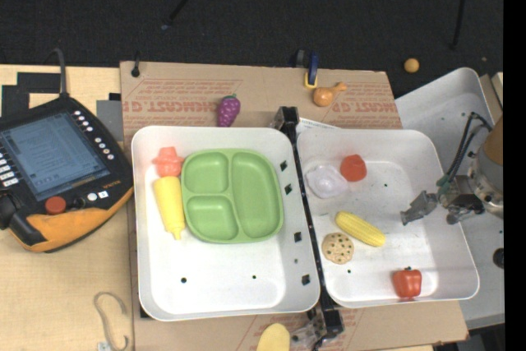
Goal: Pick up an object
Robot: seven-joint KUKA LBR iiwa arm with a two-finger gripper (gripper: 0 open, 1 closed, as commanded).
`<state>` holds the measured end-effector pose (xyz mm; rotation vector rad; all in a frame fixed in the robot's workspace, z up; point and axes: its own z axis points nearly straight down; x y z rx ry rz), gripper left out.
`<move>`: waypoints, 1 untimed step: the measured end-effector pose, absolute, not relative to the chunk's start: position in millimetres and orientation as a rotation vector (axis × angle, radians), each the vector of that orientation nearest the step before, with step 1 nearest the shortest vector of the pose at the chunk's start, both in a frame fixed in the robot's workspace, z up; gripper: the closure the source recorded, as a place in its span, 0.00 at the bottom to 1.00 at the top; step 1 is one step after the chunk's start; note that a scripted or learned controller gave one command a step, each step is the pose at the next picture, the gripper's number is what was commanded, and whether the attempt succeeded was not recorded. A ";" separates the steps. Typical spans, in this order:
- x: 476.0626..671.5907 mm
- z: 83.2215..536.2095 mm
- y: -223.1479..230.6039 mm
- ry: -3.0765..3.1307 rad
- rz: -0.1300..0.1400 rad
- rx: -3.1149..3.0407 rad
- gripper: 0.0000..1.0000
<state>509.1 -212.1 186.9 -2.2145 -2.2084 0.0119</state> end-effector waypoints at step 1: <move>512.1 194.2 -212.6 -2.220 0.001 -2.221 0.00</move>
